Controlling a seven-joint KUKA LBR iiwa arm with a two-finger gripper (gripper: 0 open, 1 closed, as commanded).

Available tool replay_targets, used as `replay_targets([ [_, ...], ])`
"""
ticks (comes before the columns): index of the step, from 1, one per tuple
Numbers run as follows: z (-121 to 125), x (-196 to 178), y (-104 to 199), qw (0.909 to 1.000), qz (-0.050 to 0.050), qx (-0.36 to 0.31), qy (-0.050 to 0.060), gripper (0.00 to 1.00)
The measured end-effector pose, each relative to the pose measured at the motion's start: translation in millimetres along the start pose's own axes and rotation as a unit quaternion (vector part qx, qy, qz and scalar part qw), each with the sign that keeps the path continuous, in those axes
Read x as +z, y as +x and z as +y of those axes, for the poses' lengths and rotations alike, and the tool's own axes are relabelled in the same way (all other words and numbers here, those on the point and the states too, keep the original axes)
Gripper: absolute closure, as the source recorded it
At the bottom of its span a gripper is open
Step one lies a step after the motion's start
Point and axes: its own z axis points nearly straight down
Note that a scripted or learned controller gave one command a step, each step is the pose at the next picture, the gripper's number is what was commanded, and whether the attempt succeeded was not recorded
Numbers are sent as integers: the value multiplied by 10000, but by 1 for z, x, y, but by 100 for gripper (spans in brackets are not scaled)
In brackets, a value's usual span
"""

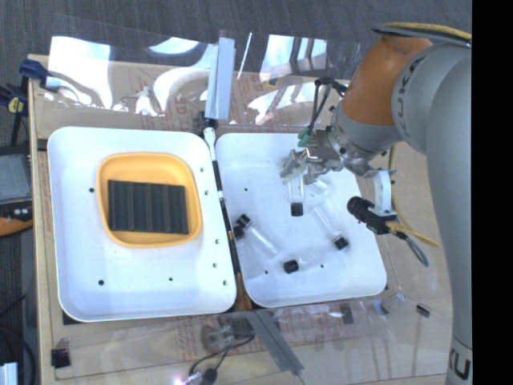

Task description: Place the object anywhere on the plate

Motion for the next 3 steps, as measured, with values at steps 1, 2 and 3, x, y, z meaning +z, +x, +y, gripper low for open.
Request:
replay_targets([
  [1,-17,16,44,9941,14,-1082,23,100],
  [2,-3,18,151,9825,3,-1864,-4,100],
  [3,-3,18,150,9826,2,-1860,-5,0],
])
